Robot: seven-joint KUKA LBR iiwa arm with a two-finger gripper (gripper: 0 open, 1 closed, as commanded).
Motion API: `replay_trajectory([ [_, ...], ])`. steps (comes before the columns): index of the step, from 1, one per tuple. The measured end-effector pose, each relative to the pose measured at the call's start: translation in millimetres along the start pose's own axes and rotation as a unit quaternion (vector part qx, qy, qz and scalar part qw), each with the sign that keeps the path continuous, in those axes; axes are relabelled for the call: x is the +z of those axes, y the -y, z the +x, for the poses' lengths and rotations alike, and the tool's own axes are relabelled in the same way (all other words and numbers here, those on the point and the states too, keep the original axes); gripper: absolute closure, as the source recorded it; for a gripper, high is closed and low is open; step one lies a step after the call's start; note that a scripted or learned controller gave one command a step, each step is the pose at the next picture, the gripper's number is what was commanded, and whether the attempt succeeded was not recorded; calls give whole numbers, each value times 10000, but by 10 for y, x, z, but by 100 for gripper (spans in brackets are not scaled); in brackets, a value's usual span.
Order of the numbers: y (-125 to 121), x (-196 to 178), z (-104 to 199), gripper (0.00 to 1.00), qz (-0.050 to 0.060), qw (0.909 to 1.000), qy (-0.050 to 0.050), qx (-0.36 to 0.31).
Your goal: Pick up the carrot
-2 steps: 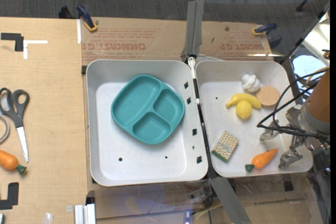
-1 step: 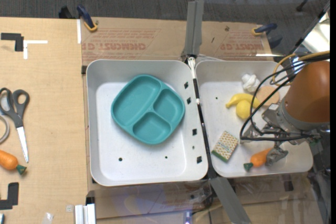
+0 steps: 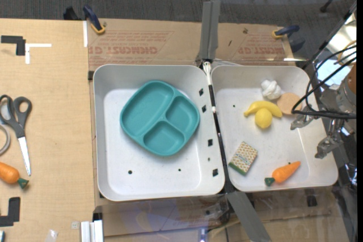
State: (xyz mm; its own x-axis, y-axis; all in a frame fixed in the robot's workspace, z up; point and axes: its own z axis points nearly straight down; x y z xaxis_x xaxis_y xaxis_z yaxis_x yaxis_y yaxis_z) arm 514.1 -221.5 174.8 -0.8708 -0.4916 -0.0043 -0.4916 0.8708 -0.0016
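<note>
Right bin (image 3: 317,178), front corner: carrot (image 3: 283,172) lying free, jaws' state indiscernible on gripper (image 3: 329,141) just beside; approach step, next move needs descent over carrot.

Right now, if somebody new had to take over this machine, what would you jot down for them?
Gripper: at the right bin's right edge, holding nothing; finger state unclear.
Carrot: lying in the right bin's near corner, apart from the gripper. A second carrot lies on the bench at far left.
Also in that bin: banana, small packet.
Teal plate: left bin.
Done: nothing.
Left: reach, grasp, lift.
</note>
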Motion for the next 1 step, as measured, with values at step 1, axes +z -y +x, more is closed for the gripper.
replay_trajectory([
  [1, -122, 761, 190, 0, -9, 9996, -7, -289],
])
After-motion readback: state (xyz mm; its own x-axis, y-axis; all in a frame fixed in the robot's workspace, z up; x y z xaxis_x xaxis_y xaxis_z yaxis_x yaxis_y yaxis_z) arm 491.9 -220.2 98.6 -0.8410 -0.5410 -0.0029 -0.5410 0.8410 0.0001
